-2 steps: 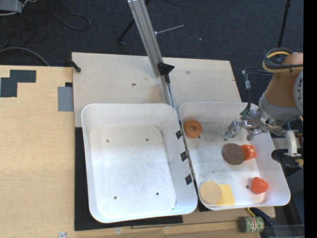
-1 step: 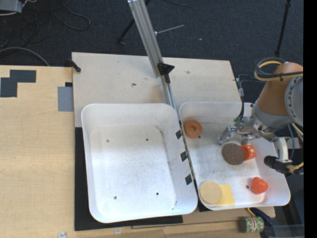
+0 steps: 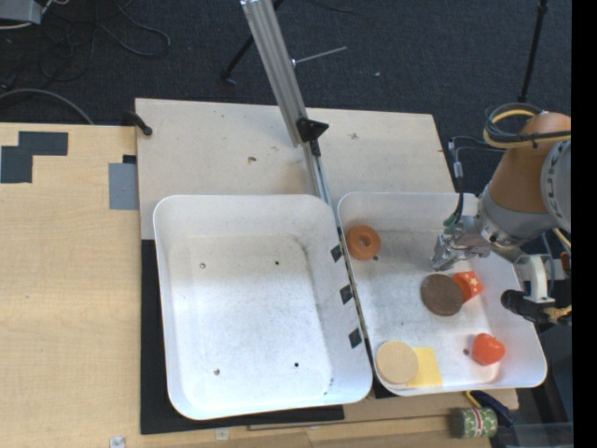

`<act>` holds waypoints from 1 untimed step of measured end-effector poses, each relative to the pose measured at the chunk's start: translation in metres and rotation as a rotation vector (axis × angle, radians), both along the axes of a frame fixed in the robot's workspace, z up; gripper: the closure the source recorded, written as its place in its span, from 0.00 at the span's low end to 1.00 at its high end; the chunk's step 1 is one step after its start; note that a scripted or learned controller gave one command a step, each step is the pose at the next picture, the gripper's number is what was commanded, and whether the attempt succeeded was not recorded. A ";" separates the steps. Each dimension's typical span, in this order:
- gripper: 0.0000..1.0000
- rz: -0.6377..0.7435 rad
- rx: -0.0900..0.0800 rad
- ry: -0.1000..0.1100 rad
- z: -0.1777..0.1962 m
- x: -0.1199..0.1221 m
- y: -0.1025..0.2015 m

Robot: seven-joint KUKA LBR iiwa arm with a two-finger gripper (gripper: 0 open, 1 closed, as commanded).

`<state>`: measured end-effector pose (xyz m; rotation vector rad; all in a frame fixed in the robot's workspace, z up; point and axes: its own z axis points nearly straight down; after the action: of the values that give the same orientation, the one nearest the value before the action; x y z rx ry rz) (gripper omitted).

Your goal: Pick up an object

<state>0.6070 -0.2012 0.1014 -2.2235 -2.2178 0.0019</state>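
brown disc [image 3: 441, 294] sits just below gripper [image 3: 446, 259], approach step, jaws' state unclear; next: drop & close on it.

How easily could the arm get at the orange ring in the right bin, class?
Probably yes. The orange ring lies alone on bare bin floor, apart from the brown disc, and the gripper hangs nearby with nothing between them.

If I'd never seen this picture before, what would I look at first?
Probably the big grey and orange robot arm reaching in from the right, with its gripper low over the right bin. Next, the bright things in that bin: an orange ring near the divider, a brown disc just below the gripper, and a red-orange piece near the front corner.
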 end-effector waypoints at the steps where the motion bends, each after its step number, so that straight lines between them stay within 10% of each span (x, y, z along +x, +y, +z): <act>1: 1.00 -0.002 -0.001 -0.006 0.063 -0.003 -0.003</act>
<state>0.6036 -0.2042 0.1639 -2.2295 -2.2188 -0.0027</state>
